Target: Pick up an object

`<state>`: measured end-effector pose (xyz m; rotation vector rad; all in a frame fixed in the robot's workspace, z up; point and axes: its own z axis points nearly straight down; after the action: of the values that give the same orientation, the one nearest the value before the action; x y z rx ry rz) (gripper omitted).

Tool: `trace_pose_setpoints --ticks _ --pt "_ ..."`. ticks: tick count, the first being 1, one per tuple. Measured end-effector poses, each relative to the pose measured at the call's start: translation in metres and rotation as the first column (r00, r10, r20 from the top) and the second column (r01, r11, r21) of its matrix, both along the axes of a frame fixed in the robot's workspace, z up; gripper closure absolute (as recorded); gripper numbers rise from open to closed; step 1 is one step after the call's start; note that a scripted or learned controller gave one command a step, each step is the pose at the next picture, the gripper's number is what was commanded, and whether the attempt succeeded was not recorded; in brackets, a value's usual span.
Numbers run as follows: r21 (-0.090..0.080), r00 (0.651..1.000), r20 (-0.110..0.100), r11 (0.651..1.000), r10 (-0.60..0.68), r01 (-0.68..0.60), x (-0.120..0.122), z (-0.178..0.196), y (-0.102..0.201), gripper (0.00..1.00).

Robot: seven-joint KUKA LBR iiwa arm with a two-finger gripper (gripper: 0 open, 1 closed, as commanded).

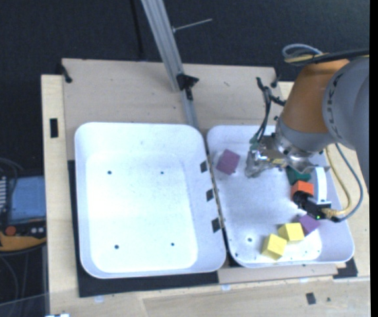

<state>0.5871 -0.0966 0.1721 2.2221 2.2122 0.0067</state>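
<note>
The approach step is judged to be in hand: the gripper (256,166) is poised just right of the purple block (227,162) in the right bin (241,243); its spread cannot be told. A short shift onto the block would be called for next

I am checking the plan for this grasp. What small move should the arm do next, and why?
Probably shift the end effector a little toward the purple block and lower it. The block lies alone in the right bin, just beside the end effector, with nothing seen between its fingers.
</note>
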Motion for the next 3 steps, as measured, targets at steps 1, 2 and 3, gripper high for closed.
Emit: trace_pose_setpoints --ticks 1,2,3 --pt "-0.001 1.0 0.0 1.0 0.007 -0.007 0.008 0.056 -0.01 1.0" --pt "0.0 1.0 0.0 1.0 0.008 -0.008 0.003 0.104 -0.006 1.0" --pt "0.002 1.0 -0.004 1.0 0.012 -0.012 0.004 0.108 0.048 1.0"
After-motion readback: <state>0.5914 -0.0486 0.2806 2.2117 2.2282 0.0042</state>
